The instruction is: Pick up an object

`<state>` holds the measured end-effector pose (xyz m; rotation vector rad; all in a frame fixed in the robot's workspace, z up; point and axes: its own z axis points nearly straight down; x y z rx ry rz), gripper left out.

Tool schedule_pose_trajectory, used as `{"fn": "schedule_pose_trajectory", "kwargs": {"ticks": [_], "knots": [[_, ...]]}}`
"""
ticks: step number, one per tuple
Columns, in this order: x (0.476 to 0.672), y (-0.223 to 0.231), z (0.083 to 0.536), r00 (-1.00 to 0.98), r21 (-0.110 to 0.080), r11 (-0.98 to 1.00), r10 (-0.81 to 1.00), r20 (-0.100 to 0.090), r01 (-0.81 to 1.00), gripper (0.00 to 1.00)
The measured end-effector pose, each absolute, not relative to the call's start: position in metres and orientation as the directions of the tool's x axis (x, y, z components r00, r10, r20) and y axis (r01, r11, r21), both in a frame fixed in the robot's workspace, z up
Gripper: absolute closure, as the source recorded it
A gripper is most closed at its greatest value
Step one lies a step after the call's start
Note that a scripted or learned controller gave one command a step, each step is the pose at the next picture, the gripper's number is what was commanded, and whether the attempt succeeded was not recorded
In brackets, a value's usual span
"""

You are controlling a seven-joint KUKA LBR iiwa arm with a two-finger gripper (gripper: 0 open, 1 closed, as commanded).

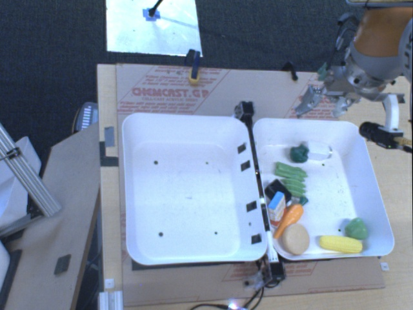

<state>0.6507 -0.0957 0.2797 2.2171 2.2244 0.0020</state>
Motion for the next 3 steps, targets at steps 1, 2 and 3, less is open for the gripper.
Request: {"fn": "schedule_pose_trajectory", "kwargs": {"ticks": [1,2,3], "knots": [[0.622,-0.113,0.157,0.001,-0.009,-0.001,1.0,0.001,1.0,0.0],[0.639,-0.142,0.105,-0.005,0.017,0.005,1.0,-0.004,1.0,0.0],[0.639,-0.142,0.114,-0.004,0.015,0.004,1.0,-0.003,1.0,1.0]]}}
